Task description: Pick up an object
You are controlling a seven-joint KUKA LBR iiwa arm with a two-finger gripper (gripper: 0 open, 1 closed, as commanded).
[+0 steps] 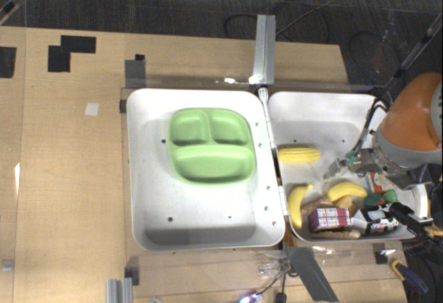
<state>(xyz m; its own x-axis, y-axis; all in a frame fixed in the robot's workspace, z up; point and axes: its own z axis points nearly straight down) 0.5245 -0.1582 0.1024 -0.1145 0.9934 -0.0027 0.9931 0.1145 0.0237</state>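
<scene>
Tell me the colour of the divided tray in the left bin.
Light green. The divided tray shows clearly in the camera view, lying flat in the left bin.

We cannot make out the grey two-finger gripper point(344, 164) — its fingers blur together — and the orange-banded arm point(414, 122) runs off the right edge.

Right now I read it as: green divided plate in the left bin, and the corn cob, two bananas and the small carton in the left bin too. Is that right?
Not quite. The camera view shows the green divided plate in the left bin, but the corn cob, two bananas and small carton lie in the right bin.
</scene>
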